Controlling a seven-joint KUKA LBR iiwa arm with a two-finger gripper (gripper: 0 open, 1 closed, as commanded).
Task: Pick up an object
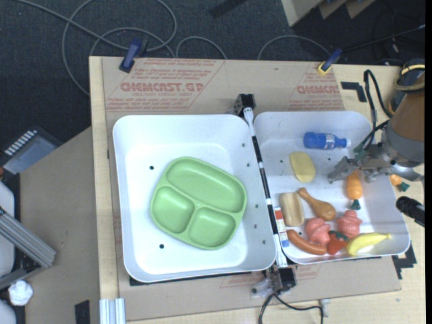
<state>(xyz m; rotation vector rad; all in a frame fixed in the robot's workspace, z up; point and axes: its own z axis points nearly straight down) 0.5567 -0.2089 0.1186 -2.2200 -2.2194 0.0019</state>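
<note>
Hovering fingers (352,169), small orange carrot (354,185)

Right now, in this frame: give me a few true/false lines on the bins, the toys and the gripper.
1. The green tray lies in the left bin. True.
2. The blue bottle lies in the left bin. False: it lies in the right bin, near the far wall.
3. The gripper is over the right bin, right by the carrot. True.
4. The banana is on the green tray. False: it lies at the near edge of the right bin.
5. The tray has three compartments. True.
6. The hot dog is beside the bottle. False: it lies at the near side, by the pink toy.
</note>
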